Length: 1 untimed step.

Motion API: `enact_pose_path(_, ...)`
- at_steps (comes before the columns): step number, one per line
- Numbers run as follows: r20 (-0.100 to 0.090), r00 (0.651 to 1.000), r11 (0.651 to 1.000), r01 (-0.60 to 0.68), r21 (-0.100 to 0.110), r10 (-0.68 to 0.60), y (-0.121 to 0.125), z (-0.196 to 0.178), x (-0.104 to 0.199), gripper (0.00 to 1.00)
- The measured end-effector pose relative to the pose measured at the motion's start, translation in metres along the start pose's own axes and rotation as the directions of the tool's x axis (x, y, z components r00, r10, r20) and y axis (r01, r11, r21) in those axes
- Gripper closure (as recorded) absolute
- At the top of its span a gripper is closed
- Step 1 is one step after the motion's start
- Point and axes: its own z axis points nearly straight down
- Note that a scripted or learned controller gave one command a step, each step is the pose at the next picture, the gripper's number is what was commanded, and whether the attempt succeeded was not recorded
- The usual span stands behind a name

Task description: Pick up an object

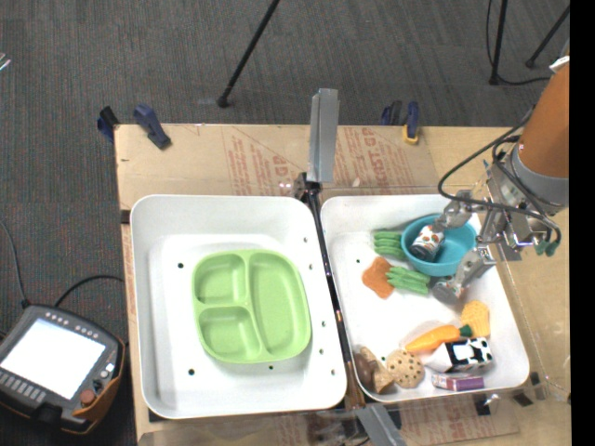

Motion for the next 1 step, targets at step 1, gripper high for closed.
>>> enact_pose_path(1,0.0,0.999,0.999,0.053,-0.001,-0.053,0.0181,0.1737,0.018,0.0)
